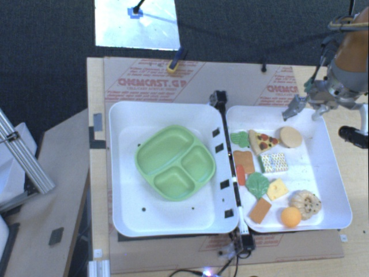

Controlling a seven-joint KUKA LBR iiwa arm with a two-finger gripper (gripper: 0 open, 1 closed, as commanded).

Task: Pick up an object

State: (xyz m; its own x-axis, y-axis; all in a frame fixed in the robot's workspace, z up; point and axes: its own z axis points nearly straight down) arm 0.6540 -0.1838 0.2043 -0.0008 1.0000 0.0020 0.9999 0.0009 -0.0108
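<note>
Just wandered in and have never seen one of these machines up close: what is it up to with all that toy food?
A robot arm reaches in from the right, its hand open above the far edge of the right bin, holding nothing. That bin holds toy food: a pizza slice, a round tan bun, a cookie, an orange and more. The left bin holds a green divided plate. The arm's job is to pick up an object, and no piece has been lifted yet.

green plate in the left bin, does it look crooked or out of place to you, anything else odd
The green plate lies flat in the left bin but turned at a slant to the bin's walls. In the right bin the toy foods crowd together toward the divider. Nothing looks spilled or damaged.
</note>
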